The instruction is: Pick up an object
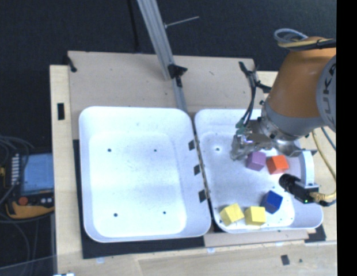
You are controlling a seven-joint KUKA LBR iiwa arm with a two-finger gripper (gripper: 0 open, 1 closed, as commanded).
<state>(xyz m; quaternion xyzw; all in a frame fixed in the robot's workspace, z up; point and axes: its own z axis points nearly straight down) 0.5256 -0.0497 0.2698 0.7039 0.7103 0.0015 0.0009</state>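
Pale board counter [121, 76], seen from above at a slant. Two shallow white bins sit side by side on it: left bin [132, 171], right bin [220, 174]. Their inner rims meet, and small dark clips [196, 169] sit along the seam.

The arm [299, 91] comes in from the right with the orange band uppermost and the grey wrist below it. It hangs over the far right part of the right bin. The jaws point down toward the bin floor, a little beyond its middle. They are blurred against the white, so I cannot tell whether they stand apart or together.

Five blocks, all lying in the right bin:
- purple block [256, 160]: just beside the jaws, on their near-right side. Contact with them cannot be judged.
- orange block [277, 164]: just right of the purple one, the two close together under the wrist.
- blue block [272, 201]: nearer the front, apart from the purple and orange pair.
- left yellow block [231, 214] and right yellow block [255, 215]: side by side against the near rim, the right one just below-left of the blue.

A grey metal rail [157, 33] slants from the top edge down to the far end of the seam between the bins. Off the counter to the left sits a blue-faced device [38, 172] among dark cables [6, 148].
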